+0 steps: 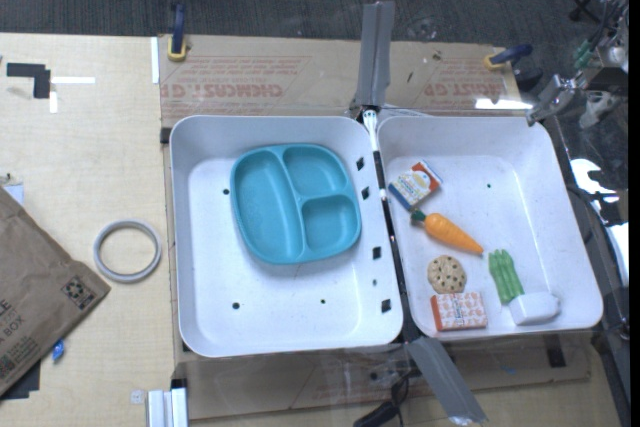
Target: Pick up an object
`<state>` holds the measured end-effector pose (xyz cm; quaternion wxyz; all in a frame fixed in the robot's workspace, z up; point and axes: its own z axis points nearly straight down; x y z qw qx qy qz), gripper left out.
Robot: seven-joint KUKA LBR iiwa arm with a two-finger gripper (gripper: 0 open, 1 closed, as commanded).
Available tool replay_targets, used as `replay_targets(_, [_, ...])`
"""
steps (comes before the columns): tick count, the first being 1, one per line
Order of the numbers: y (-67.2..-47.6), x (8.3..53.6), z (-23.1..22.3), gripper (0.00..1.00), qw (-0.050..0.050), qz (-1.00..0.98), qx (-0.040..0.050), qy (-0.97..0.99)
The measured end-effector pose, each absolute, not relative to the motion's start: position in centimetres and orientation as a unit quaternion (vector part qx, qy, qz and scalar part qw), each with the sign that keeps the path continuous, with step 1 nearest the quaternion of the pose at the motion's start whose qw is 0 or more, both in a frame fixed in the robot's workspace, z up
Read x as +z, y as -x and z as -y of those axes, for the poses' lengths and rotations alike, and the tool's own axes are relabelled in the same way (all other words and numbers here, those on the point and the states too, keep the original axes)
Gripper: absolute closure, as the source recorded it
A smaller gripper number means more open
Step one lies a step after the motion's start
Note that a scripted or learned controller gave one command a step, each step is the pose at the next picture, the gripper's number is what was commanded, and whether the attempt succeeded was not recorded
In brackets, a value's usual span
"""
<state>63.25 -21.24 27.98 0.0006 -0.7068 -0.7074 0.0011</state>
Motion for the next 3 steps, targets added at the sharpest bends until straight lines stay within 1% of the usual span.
replay_targets(1, [-63.6, 15.5, 15.8, 0.0, 0.001, 0.732, 0.0009, 0.681])
replay_targets(2, [-60.2, 9.6, 10.4, 0.0, 0.001, 0.756, 0.0007, 0.655])
replay_targets(3, [-58.8, 9.1, 10.1, 0.0, 0.001, 0.802, 0.0006, 0.597])
